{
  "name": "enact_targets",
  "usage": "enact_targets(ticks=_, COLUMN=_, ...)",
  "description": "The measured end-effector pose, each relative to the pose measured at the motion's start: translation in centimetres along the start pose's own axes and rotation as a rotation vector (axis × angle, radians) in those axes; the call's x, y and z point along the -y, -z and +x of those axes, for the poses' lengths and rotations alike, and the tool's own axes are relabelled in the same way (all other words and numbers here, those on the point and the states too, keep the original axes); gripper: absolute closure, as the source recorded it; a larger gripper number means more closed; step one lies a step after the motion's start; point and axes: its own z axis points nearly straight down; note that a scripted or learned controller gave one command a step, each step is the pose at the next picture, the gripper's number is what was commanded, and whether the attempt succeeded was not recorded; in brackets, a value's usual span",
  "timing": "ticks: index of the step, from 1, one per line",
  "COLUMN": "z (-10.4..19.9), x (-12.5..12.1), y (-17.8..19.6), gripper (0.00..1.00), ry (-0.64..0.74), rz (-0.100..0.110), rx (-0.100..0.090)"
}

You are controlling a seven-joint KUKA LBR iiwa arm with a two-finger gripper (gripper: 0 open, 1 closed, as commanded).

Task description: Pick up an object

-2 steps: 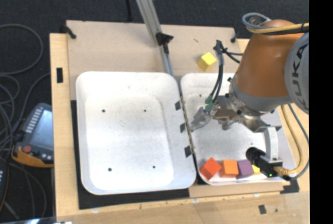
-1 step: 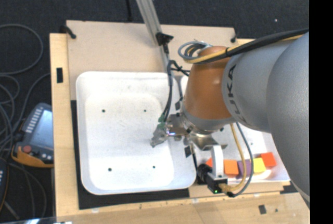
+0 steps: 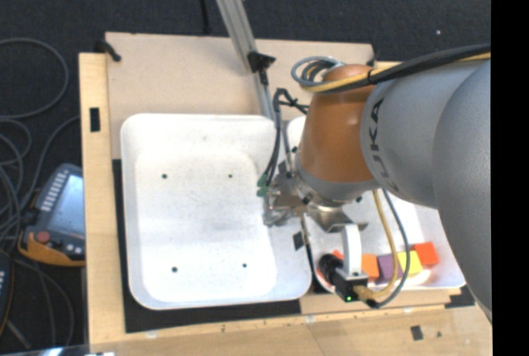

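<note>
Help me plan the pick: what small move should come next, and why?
Probably shift the arm toward the blocks: the orange block, yellow block and purple block lie in the right bin, near its front edge.

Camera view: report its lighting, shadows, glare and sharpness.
Camera view: even, soft lighting; the left bin is bright white without harsh glare; faint shadow under the arm near the bin's right edge; the floor around the bench is dark; the picture is slightly soft overall, and the coloured blocks look blurry at their edges.
</note>
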Motion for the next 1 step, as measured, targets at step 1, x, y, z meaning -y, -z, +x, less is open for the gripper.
enact_targets(ticks=1, z=-1.1, x=0.37, y=1.67, gripper=1.0, ry=-0.001, rz=-0.002, rx=0.001)
